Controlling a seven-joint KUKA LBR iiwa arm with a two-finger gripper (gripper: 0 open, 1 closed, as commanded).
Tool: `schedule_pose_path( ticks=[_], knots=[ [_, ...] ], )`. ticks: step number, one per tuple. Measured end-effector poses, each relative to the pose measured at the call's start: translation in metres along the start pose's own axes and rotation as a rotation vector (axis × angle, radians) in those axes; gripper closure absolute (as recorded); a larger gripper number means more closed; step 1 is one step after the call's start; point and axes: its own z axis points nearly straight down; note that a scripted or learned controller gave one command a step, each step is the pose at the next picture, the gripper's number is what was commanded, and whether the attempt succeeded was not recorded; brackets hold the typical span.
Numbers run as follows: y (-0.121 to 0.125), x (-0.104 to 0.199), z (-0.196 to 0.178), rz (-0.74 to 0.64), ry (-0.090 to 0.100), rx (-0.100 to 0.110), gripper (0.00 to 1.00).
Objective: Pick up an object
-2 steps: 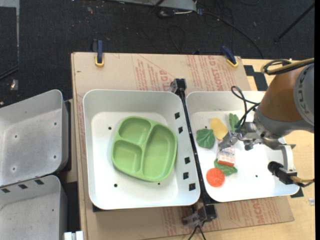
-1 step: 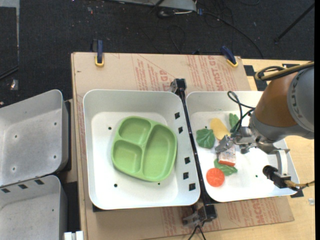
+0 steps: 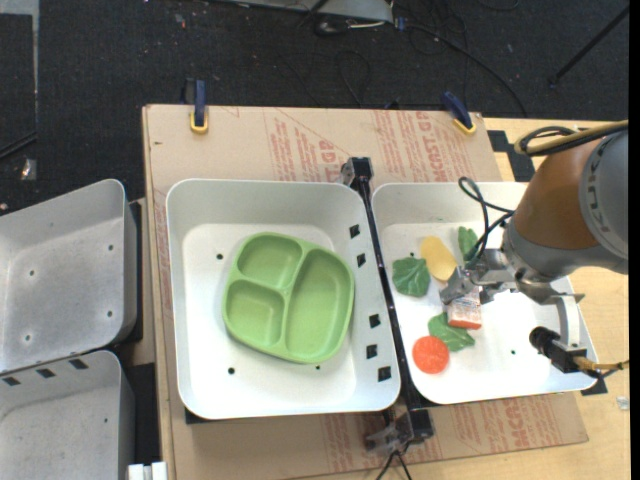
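Observation:
My gripper (image 3: 460, 290) is low over the middle of the right bin (image 3: 500, 383), reaching in from the right. Just below and touching its tip lies a small orange and white block (image 3: 465, 315). That block rests against a green leaf piece (image 3: 450, 333). Left of the gripper sits a yellow piece (image 3: 437, 256), beside another green leaf (image 3: 410, 274). A third green piece (image 3: 467, 240) lies behind the gripper. A red round piece (image 3: 431, 354) is near the bin's front.
The left bin (image 3: 200, 368) holds a green divided plate (image 3: 290, 296). A black divider (image 3: 378, 288) separates the two bins. Grey metal trays (image 3: 60, 258) stand off the bench to the left.

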Motion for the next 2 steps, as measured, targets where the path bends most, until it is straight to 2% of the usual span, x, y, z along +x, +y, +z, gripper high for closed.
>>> schedule_pose_path(
  ticks=[1,2],
  knots=[
    [-0.006,0.003,-0.045,-0.004,-0.001,-0.004,1.0],
    [0.006,0.006,-0.101,-0.006,-0.002,-0.006,1.0]
  ],
)
